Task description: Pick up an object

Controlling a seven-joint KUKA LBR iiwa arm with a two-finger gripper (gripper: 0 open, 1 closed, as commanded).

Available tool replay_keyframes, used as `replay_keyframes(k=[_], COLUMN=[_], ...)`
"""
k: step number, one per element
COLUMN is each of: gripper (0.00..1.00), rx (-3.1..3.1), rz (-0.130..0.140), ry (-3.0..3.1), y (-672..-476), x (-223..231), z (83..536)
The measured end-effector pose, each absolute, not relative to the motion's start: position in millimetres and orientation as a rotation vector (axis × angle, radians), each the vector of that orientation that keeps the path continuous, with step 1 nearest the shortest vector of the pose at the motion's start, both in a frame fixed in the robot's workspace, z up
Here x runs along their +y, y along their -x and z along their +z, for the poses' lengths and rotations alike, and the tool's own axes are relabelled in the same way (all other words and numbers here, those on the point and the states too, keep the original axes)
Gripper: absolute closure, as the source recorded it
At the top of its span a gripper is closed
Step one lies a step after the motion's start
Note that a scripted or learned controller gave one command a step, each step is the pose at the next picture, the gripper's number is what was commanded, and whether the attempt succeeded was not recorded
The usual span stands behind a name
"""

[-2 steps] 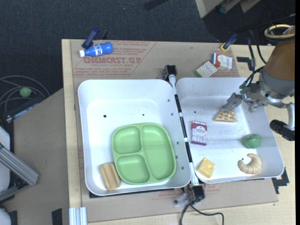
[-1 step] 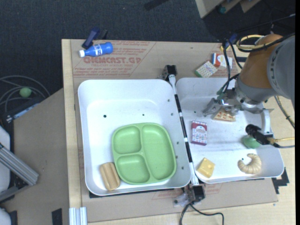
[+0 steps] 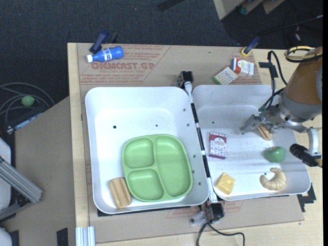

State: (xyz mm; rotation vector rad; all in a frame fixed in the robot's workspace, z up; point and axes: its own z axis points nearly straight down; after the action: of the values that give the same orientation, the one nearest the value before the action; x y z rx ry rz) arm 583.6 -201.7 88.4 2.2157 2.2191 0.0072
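**Gripper low in the right bin, its target hard to read**

The gripper (image 3: 260,124) sat low over the floor of the right bin (image 3: 230,97), right at a small tan piece (image 3: 264,132); whether it was spread, pressed together or pinching that piece could not be told from above.

Going left to right: a blue-and-white bottle (image 3: 105,55) lay on the bench beyond the bins. The left bin (image 3: 134,101) held a green divided plate (image 3: 156,166) with a tan block (image 3: 119,192) touching its near-left edge. In the right bin were a red-and-white card (image 3: 218,145), a yellow wedge (image 3: 225,183) near the front wall, the tan piece at the gripper, a green lump (image 3: 275,154) and a curled pastry shape (image 3: 273,179). Two small packets (image 3: 234,72) lay behind that bin.

The likely object was the tan piece, near the back right of the right bin. It looked small and flat, so the grasp could have slid off it or closed on nothing. The green lump lay near, and a skewed descent might have nudged it.

The arm (image 3: 303,88) reached in from the right, its orange band above the wrist, the wrist bent down and leftward towards the bin floor.
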Motion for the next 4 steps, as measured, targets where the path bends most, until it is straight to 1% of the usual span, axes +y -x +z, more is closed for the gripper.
replay_keyframes(k=[1, 2, 3, 4], gripper=[0.0, 0.0, 0.0, 0.0], rx=[2.219, 2.222, 2.225, 2.219], rz=[0.001, 0.004, -0.002, 0.008], ry=[-2.219, -2.217, -2.223, -2.218], y=[-578.5, -582.5, -594.4, -580.9], x=[-221.8, -148.2, -94.5, -94.3], z=[139.1, 225.9, 133.5, 88.5])
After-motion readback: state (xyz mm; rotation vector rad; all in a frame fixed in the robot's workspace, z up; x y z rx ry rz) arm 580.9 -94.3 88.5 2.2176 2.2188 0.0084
